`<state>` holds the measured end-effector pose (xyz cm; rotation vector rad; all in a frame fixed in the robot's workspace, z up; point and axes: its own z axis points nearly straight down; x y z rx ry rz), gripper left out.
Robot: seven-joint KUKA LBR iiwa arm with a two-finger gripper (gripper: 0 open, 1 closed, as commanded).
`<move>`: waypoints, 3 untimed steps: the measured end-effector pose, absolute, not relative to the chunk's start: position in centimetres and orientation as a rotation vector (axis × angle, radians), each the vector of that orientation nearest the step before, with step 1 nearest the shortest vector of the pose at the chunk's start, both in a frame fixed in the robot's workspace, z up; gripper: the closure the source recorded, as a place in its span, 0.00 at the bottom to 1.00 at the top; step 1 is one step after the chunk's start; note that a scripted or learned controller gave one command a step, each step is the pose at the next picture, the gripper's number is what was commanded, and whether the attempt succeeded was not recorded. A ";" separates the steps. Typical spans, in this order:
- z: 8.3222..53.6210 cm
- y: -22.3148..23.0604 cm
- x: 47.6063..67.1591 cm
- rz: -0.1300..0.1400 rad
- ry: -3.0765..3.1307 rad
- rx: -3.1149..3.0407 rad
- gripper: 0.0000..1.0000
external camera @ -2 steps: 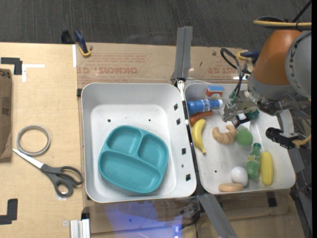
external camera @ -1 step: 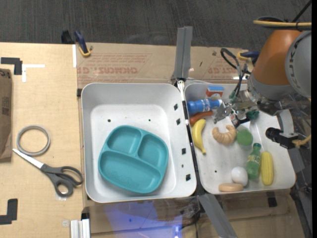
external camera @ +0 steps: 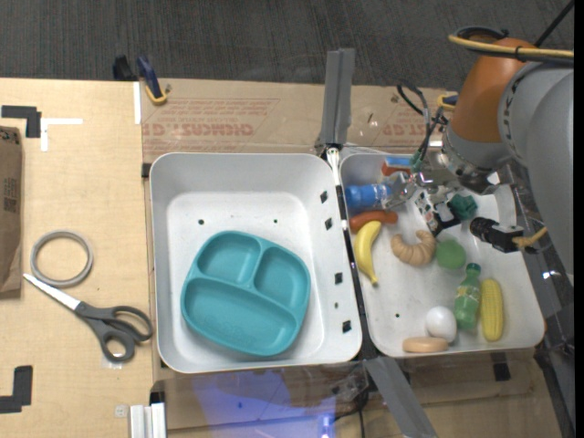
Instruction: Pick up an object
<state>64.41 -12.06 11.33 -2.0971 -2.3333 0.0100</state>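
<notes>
On my feed the left bin (external camera: 173, 272) holds a teal divided plate (external camera: 245, 292), lying toward the near side. Left of that bin, on the wooden bench (external camera: 73, 354), I see grey-handled scissors (external camera: 96, 318) with a tape roll (external camera: 61, 257) just above them, and a brown paper bag (external camera: 9, 210) at the far left edge. Behind the bins lies a flat sheet of cardboard (external camera: 228, 117) with a blue clamp (external camera: 151, 80) at its left corner.
</notes>
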 end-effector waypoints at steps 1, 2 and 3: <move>9.2 -10.4 57.5 0.001 -2.219 -2.226 0.00; 10.1 -10.5 57.4 0.004 -2.216 -2.226 1.00; 21.5 -5.6 61.2 0.004 -2.271 -2.171 1.00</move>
